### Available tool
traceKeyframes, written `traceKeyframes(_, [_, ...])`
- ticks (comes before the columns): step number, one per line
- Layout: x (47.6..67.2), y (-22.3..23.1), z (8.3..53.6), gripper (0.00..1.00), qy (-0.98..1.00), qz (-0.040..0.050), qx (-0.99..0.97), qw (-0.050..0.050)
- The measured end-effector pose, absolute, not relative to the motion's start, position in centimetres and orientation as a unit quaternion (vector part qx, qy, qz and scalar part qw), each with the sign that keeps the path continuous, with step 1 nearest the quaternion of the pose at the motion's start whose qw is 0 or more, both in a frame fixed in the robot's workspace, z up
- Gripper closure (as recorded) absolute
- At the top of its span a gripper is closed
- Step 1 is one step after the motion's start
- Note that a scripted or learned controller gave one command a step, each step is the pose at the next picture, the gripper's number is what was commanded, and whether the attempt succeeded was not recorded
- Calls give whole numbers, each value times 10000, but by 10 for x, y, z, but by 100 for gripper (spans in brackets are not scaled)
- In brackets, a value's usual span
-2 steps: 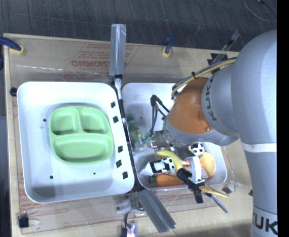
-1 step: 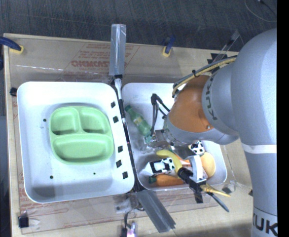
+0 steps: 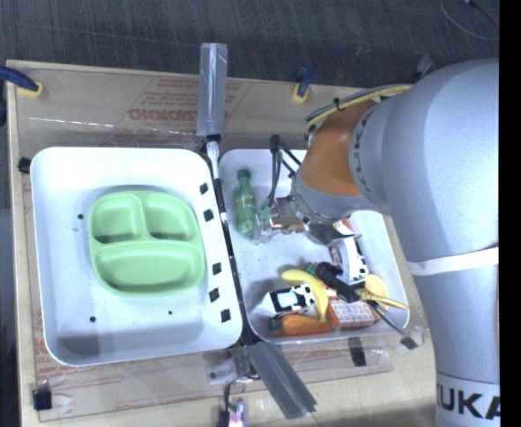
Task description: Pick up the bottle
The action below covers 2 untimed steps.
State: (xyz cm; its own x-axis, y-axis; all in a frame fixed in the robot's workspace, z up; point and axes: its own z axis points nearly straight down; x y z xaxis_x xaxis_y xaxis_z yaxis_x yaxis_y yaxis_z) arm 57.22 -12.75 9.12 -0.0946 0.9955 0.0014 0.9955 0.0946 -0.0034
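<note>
Bottle (image 3: 244, 200): green, laid in the right bin (image 3: 387, 238) against its left wall, long axis running toward the far rim. Hand (image 3: 274, 221): just right of the bottle, level with its lower half; finger state cannot be told.

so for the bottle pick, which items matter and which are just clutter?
Job:
- bottle, green, lying in the right bin by its left wall
- gripper, beside the bottle

Clutter:
- green divided tray in the left bin
- banana
- carrot
- red box
</note>
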Motion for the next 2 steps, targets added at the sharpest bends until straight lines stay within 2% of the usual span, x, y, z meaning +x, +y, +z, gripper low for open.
traceKeyframes(1, [652,-87,192,100,-6261,8,-7797,13])
traceKeyframes(2, [615,-95,91,100,-4719,23,-8816,27])
